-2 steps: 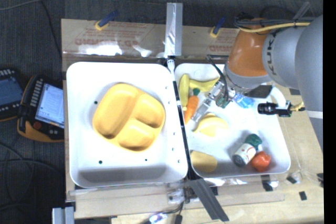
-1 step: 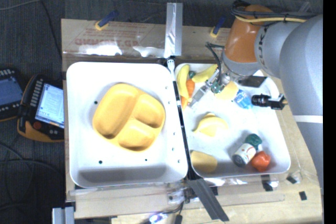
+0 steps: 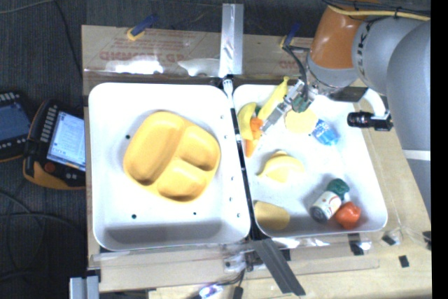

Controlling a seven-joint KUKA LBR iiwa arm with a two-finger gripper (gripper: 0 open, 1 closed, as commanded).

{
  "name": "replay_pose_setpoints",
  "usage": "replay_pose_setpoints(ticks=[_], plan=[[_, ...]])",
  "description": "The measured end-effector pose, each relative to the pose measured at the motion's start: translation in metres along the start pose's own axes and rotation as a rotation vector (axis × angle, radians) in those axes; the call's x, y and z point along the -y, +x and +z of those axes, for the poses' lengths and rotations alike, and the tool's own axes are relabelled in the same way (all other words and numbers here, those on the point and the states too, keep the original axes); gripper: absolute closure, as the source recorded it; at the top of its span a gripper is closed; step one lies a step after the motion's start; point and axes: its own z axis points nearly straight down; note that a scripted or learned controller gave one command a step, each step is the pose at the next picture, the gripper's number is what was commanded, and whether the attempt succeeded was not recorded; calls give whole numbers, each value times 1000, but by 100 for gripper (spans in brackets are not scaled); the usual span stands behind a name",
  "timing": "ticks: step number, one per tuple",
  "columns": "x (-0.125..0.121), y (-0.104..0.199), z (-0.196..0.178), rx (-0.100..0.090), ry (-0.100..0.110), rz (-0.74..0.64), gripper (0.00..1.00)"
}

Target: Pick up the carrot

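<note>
Camera view shows no readable writing; fingers [image 3: 260,124] pinch the carrot [image 3: 253,134] beside the banana [image 3: 246,113].

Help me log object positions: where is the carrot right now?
The carrot lies in the right bin, at its left wall beside the banana, just below the claw.

Big yellow bread-shaped lump [image 3: 171,154] fills left bin [image 3: 105,220]. Right of it: banana [image 3: 245,114], small can [image 3: 329,201] touching red tomato [image 3: 348,214], blue wrapper [image 3: 325,132].
</note>
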Motion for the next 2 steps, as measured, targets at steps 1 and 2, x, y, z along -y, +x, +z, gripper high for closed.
replay_pose_setpoints(ticks=[1, 2], plan=[[35, 45, 13, -4, 2, 21, 0], [15, 4, 26, -10, 15, -136, 0]])
